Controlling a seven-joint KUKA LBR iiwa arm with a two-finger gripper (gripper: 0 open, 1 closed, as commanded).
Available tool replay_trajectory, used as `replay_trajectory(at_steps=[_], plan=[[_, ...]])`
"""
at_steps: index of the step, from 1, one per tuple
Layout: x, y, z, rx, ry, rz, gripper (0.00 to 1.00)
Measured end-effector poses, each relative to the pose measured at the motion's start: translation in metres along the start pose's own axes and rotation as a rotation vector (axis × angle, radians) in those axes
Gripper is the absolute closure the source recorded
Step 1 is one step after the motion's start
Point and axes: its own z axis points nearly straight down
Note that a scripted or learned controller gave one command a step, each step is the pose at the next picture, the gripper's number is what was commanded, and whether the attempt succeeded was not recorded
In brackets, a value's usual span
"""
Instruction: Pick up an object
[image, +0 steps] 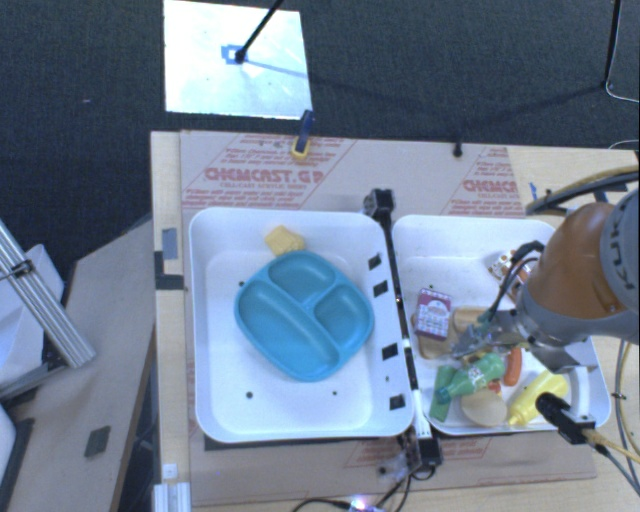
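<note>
From my remote station I see the gripper (478, 340) low in the right bin (450, 240), its metal fingers over a heap of toy food. I cannot tell whether the fingers are spread or closed, nor whether anything sits between them. Just below them lies a green bottle-shaped toy (465, 381), tilted, with an orange carrot-like piece (513, 368) beside it, a tan rounded piece (484, 408) under it and a yellow toy (531, 396) toward the near right corner. To the left of the gripper a small purple-and-white carton (433, 312) rests against a tan slab (440, 345). The grey arm with its orange band (580, 265) reaches in from the right. In the left bin (220, 300) a blue divided plate (303, 314) lies flat, with a small yellow block (285, 239) just beyond its far edge.
</note>
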Motion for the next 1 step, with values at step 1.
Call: replay_trajectory(at_steps=[1], plan=[[-0.007, 0.0041, -0.0447, 0.008, 0.005, -0.004, 1.0]])
